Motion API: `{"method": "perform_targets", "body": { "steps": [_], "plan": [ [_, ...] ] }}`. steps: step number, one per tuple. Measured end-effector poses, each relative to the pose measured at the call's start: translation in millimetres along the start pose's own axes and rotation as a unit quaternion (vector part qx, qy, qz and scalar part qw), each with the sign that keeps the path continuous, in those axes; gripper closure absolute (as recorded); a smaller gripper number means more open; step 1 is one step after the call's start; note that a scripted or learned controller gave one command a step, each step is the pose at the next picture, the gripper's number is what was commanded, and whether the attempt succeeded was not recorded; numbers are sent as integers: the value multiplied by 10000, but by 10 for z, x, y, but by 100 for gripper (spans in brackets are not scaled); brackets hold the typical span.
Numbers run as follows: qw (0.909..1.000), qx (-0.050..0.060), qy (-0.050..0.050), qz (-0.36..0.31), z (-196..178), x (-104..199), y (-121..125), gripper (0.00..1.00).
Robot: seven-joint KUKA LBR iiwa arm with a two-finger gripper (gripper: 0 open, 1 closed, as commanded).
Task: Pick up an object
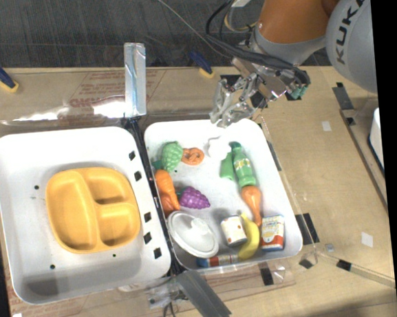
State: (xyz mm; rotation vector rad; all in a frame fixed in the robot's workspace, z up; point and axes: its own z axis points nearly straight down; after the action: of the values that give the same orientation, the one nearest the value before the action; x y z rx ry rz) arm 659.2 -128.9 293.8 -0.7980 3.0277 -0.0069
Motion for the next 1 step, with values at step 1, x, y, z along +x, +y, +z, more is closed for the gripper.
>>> {"method": "perform_targets", "body": {
  "steps": [1],
  "plan": [
    [9956,-39,37,-931,245,-137,288,100]
  ]
}}
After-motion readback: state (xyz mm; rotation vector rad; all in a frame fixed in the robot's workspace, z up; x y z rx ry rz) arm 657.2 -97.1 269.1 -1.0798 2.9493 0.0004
